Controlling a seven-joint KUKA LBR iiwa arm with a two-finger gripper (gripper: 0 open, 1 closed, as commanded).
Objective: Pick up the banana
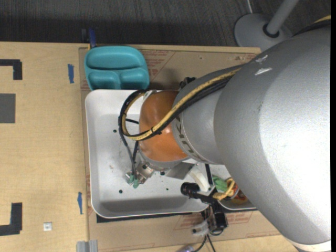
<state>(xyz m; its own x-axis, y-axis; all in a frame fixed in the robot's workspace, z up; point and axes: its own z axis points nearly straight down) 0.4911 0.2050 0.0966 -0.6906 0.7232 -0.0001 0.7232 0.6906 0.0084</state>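
The gripper (pixel 134 179) hangs low over the floor of the white bin (pixel 100 140), toward that bin's near wall, with a small green piece at its tip. From this angle I cannot tell whether it is open wide, narrowed or closed on anything, and nothing is seen held in it. A few small dark specks (pixel 121 191) dot the bare bin floor just beside it. Right above the gripper sits the orange band (pixel 157 133), ringed by looping black and yellow cables, and behind that the thick grey arm (pixel 273 140) runs off to the right and covers most of that side.

Further right of the gripper, past the bin's wall, a strip of the second bin (pixel 237 208) peeks out under the arm. In it lie a green thing (pixel 222 184) and a reddish-orange thing (pixel 240 196), close together. I cannot tell whether the banana lies among them, as the arm hides the rest of that bin.

Beyond the gripper, outside the far wall of the white bin, a teal tray (pixel 116 67) rests touching the rim. Well to the left, the tan bench top (pixel 42 140) carries blue tape marks (pixel 71 73) and black tape marks (pixel 13 70). Farthest off, a grey stand base (pixel 252 30) sits on the dark floor
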